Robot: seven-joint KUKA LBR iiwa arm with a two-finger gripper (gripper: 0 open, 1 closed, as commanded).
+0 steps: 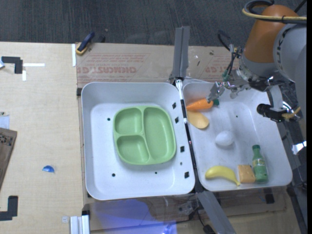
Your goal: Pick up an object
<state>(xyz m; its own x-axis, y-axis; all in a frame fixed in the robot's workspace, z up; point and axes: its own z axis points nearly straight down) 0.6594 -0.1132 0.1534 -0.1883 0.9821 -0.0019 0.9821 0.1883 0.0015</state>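
The right bin (273,130) holds several objects. An orange carrot (199,105) lies at its far left corner, with a pale yellow slice (199,121) just in front of it. A white egg-shaped object (224,139) sits mid-bin. Along the near edge are a banana (222,173), a tan square block (246,174) and a small green bottle (259,164). My gripper (217,92) hangs low over the far left of this bin, right at the carrot's green-tipped right end. Whether it touches the carrot cannot be made out.
The left bin (97,145) holds a green divided plate (145,134). A metal divider post (181,52) rises between the bins at the back. The arm's orange band (265,30) and cables crowd the far right corner.
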